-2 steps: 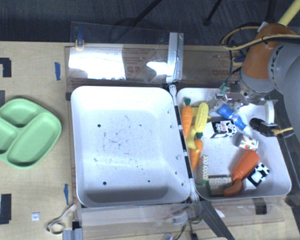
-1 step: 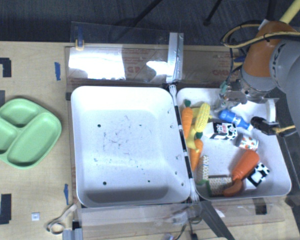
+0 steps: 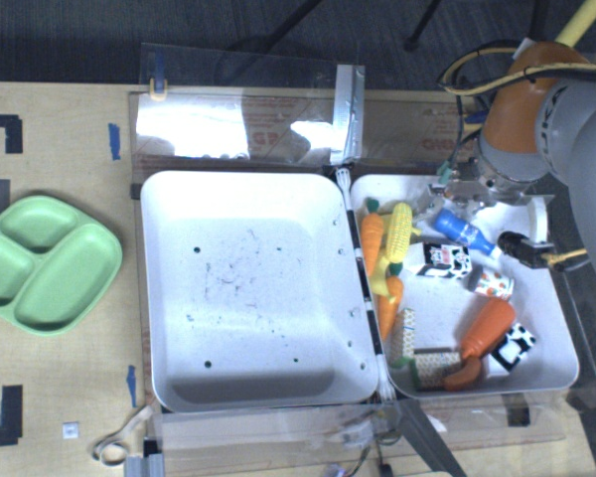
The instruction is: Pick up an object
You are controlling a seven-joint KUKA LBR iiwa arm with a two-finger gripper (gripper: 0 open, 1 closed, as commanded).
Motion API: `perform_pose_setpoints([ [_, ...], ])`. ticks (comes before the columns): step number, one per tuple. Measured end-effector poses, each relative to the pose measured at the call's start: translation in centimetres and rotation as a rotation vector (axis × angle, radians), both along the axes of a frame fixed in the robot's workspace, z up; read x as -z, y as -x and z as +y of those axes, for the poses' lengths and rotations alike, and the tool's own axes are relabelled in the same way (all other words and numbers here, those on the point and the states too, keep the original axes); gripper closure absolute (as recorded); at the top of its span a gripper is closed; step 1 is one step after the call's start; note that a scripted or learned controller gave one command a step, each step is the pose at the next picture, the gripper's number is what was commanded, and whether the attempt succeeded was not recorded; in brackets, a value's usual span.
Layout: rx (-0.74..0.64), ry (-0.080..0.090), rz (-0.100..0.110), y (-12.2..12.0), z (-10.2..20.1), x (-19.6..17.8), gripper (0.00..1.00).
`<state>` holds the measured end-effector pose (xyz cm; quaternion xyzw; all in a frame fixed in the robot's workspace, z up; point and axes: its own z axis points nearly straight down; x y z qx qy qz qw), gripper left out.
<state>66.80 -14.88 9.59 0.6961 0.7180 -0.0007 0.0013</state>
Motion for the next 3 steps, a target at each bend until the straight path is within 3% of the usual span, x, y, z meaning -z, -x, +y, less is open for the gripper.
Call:
perform_pose_setpoints([
  [1, -0.005, -0.001, 0.000, 0.1, -2.9, 1.1, 0.00],
  [2, -0.007, 0.000, -0.003, 0.0, -2.9, 0.0, 1.00],
  [3, -0.162, -0.002, 0.001, 0.1, 0.2, -8.9, 1.00],
])
